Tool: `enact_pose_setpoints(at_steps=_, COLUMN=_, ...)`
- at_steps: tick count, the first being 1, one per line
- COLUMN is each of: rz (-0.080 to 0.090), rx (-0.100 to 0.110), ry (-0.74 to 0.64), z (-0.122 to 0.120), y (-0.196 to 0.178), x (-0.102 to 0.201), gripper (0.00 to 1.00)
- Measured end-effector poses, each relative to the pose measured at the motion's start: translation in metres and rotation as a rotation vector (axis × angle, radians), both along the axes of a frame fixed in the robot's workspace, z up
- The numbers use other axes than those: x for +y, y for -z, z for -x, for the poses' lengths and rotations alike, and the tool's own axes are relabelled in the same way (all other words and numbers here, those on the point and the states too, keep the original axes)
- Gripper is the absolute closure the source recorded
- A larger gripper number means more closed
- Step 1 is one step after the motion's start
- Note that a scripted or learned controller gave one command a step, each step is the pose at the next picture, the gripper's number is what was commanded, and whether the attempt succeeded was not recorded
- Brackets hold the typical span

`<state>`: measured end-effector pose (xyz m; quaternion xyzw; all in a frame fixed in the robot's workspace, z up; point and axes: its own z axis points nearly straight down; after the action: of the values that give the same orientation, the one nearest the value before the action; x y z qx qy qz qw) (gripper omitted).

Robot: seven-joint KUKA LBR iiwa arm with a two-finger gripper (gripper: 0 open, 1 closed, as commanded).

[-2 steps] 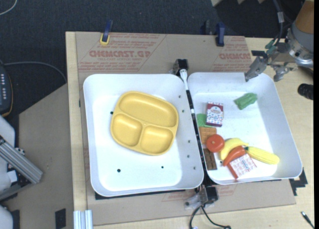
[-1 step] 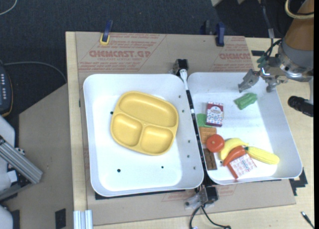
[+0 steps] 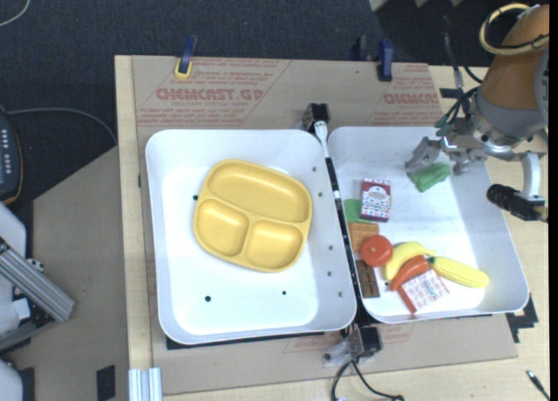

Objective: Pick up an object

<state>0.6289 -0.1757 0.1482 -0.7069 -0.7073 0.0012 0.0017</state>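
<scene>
My gripper [image 3: 438,166] hangs over the back of the right bin [image 3: 488,234], reaching in from the right. A small green block [image 3: 430,180] sits between its two grey fingertips, and the fingers are closed against it. Further forward in the same bin lie a red and white carton [image 3: 376,200], a red tomato [image 3: 377,250], a yellow banana [image 3: 404,258], a red pepper [image 3: 410,271], a yellow corn cob [image 3: 459,272] and a red and white packet [image 3: 426,290].
The left bin [image 3: 174,260] holds a yellow divided plate [image 3: 253,214]. A flat green piece [image 3: 353,210] and a brown bar [image 3: 364,261] lie along the right bin's left wall. A black divider [image 3: 330,173] runs between the bins.
</scene>
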Motion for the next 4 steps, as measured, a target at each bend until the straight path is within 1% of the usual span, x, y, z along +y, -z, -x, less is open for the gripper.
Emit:
enact_pose_setpoints(at_steps=1, rz=-0.001, rx=0.001, ry=-0.001, z=-0.004, y=0.062, x=-0.001, gripper=0.0)
enact_pose_setpoints(at_steps=2, rz=0.0, rx=-0.002, ry=0.0, z=-0.005, y=0.063, x=0.0, gripper=0.0)
enact_pose_setpoints(at_steps=3, rz=0.001, rx=-0.004, ry=0.0, z=-0.005, y=0.052, x=0.0, gripper=1.0)
enact_pose_setpoints(at_steps=4, rz=0.003, rx=-0.01, ry=0.002, z=0.003, y=-0.005, x=-0.004, gripper=1.0)
